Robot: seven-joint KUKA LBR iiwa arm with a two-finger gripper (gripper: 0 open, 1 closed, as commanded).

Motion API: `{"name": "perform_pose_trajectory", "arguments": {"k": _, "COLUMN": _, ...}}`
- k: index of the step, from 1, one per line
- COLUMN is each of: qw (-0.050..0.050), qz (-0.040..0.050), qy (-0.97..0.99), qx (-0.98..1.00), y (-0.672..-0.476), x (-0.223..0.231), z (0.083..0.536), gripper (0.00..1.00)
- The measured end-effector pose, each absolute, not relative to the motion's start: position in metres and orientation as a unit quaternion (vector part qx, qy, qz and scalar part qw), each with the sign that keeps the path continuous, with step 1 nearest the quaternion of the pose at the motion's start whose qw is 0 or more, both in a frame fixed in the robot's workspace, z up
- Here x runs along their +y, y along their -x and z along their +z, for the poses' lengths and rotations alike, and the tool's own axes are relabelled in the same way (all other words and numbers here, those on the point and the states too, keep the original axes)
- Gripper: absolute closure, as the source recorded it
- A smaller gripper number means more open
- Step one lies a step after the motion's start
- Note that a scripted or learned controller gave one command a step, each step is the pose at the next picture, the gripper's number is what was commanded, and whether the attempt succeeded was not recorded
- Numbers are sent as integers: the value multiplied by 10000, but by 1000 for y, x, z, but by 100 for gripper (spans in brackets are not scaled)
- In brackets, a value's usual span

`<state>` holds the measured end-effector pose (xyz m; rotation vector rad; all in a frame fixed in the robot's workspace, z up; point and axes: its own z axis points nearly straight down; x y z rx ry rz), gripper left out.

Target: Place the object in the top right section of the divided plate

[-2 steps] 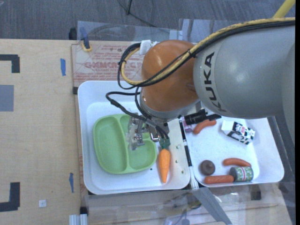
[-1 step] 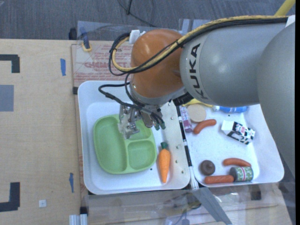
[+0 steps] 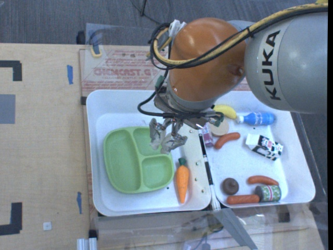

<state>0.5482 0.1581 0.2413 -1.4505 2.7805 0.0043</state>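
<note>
A light green divided plate (image 3: 125, 160) lies in the left white bin (image 3: 99, 139), with one long section on its left and two smaller ones on its right. My gripper (image 3: 165, 137) hangs over the right edge of the plate's top right section, under the orange wrist. It is open, and I see nothing between its fingers (image 3: 155, 132). An orange carrot (image 3: 181, 182) lies in the same bin, just off the plate's lower right edge and below the gripper.
The right bin (image 3: 299, 155) holds a banana (image 3: 227, 111), a blue bottle (image 3: 258, 119), a sausage (image 3: 227, 139), a milk carton (image 3: 264, 146), a brown donut (image 3: 229, 185), two more sausages (image 3: 263, 180) and a green can (image 3: 271, 193). The arm covers both bins' back middle.
</note>
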Motion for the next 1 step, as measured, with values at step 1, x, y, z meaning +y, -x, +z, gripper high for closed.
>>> {"name": "perform_pose_trajectory", "arguments": {"k": 1, "qw": 29, "qz": 9, "qy": 5932, "qx": 8051, "y": -590, "x": 156, "z": 407, "gripper": 100}}
